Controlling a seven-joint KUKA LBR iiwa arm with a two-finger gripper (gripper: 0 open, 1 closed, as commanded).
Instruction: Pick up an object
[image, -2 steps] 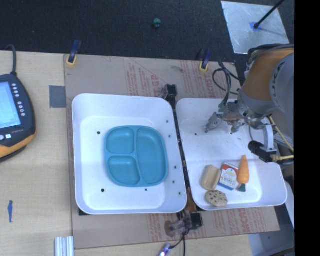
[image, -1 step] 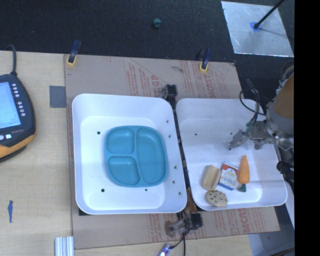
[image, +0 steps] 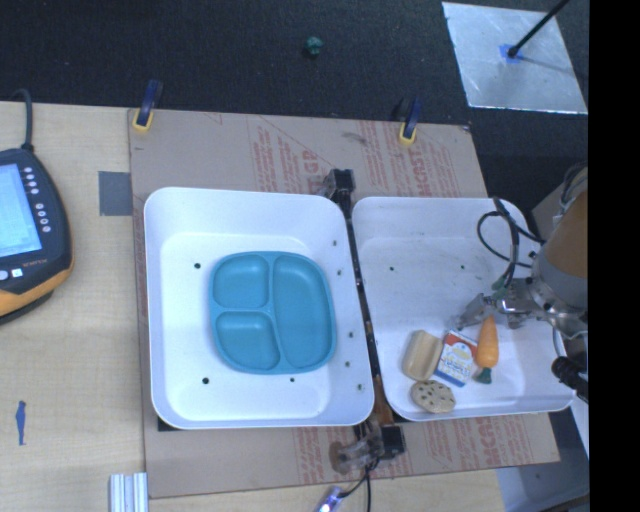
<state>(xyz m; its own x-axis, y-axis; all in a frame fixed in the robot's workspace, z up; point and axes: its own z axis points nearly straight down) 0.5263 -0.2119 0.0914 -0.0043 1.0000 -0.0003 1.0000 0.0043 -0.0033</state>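
The right bin (image: 420, 235) holds a small group of objects near its front right. An orange carrot (image: 487, 345) lies upright in the picture, with a small printed carton (image: 457, 359) touching its left side. Left of the carton is a tan block (image: 421, 354), and a chocolate-chip cookie (image: 433, 396) lies in front of it. My gripper (image: 494, 306) is low over the bin, just behind the carrot's far end and close to the carton's corner. I see nothing lifted off the bin floor.
The left bin (image: 180, 230) carries a blue divided plate (image: 272, 311). The grey arm (image: 560, 250) and its black cable (image: 497, 235) reach over the right bin's right wall. A handheld pendant (image: 25, 225) lies at the bench's left edge.
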